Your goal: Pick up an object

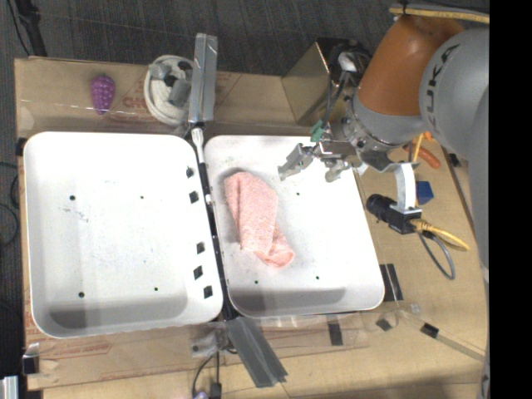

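Camera view: gripper [314,166] hovers over right bin [349,248], fingers spread, nothing btwn them. Pink cloth [253,217] lies down-left of it, apart.

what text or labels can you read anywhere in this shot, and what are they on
"KUKA": dark letters running down the grey arm, partly cut off at the edge of the view.
Faint reddish print on the cardboard behind the left bin, beside the purple object: too blurred to read.
Nothing else legible.
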{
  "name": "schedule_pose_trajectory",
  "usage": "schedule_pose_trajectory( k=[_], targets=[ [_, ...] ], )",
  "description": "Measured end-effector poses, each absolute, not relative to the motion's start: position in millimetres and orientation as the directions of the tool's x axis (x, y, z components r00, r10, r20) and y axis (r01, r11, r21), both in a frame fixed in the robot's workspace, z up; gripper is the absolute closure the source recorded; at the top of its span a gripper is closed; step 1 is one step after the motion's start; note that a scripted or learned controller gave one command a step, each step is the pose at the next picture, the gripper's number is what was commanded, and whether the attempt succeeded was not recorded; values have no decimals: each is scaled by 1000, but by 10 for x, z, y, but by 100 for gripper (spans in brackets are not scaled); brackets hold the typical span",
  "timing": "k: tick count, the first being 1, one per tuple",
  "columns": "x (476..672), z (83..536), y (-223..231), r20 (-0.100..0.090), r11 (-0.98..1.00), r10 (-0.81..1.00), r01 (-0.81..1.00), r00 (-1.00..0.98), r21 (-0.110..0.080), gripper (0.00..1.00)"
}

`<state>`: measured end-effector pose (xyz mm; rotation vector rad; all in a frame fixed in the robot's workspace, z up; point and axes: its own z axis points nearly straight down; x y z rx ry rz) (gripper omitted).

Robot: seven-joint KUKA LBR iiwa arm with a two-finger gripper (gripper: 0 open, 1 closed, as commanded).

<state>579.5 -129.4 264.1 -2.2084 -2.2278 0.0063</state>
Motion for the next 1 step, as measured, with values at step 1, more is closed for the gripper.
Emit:
schedule_pose_trajectory(
  k=[1],
  targets=[
    [5575,1352,-1425,2,112,994,994,-112,-8,0]
  ],
)
